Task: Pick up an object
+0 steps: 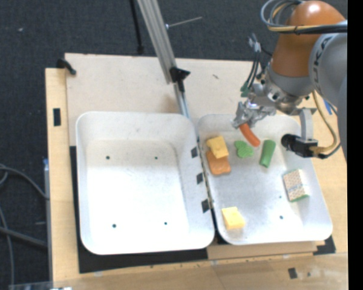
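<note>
From the overhead camera I see my arm reaching in from the right, its gripper (247, 117) low over the far end of the right bin (314, 222), right at an orange-red carrot-like piece (250, 135) that lies slanted on the bin floor. I cannot tell how wide the claw is, or whether it has anything in it; the tip is too small and dark against the arm. The carrot-like piece looks the likeliest target. To do this well, I would want the claw centred across its narrow width, turned square to its slant, and lowered gently, since a small green piece (244, 150) sits just beside it and a green cylinder (267, 153) lies near. Further left are a yellow block (216, 145) resting on an orange block (218, 164); a second yellow block (232, 217) sits near the front, and a speckled pale block (295, 184) toward the right. The left bin (85, 125) sits alongside. Both bins rest on a pale wooden bench (115, 77), with a metal post (160, 35) behind and dark carpet (24, 23) around.
</note>
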